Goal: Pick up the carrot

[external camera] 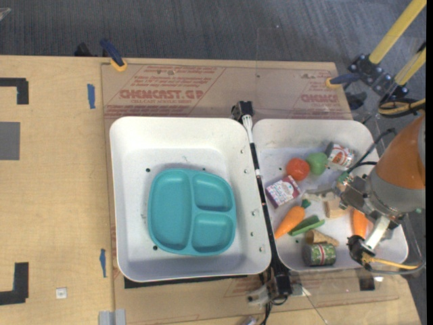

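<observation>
White were the two largest things before you: the left bin [128, 181], which bore a teal divided plate [191, 212], and the right bin [270, 147], which held all the clutter. Your grey arm [406, 175] reached over the lower right part of the right bin. Its gripper [346, 193] hung above the clutter, just beside a pale wooden block [333, 210]. Whether it stood apart or together you could not have told from this view, and nothing could be seen held by it.

The carrot [291, 219] lay in the right bin toward its left wall, on a slant. It sat just below a purple packet [283, 190] and touched a green vegetable [308, 223] on its right. A red tomato [298, 168] sat further up and a small tin [319, 254] lower down. A smaller orange piece [358, 222] lay under the wrist; what it was you could not tell.

By my judgement you were at the approach, with the grasp not yet made. The next move called for you to carry the gripper left, away from that orange piece. You would then have had to set it across the carrot's slant and come down clear of the green vegetable.
</observation>
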Available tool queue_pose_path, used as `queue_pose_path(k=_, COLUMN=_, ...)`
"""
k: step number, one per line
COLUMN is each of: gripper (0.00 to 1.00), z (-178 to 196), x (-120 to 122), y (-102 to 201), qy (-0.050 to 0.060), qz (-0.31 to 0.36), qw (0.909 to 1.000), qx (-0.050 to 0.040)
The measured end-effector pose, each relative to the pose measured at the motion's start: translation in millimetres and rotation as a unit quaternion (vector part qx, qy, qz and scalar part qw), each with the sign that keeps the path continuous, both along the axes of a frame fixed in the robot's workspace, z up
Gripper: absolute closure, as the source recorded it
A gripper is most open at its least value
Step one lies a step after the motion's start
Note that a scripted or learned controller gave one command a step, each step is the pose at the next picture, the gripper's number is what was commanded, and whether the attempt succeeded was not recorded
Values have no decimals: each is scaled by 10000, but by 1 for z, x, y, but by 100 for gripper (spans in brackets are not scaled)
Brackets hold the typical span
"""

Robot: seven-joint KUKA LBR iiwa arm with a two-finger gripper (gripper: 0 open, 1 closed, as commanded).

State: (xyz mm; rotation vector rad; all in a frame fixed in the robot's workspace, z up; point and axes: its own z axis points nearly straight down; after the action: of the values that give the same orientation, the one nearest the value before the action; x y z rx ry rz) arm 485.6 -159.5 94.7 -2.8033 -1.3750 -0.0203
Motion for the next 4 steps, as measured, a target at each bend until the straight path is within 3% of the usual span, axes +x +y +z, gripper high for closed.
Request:
queue_pose_path(k=1, gripper=0, z=-11, x=-6, y=30, qy=19, qz=991, qw=9950, qx=-97)
queue_pose_path(k=2, gripper=0, z=117, x=18, y=-30, qy=-42, qz=1770, qw=9841, qx=-144)
queue_pose_path(k=3, gripper=0, z=52, x=17, y=-25, qy=-198, qz=2793, qw=9599, qx=-144)
queue_pose_path(k=4, gripper=0, z=34, x=20, y=-24, qy=-273, qz=2738, qw=9613, qx=-89)
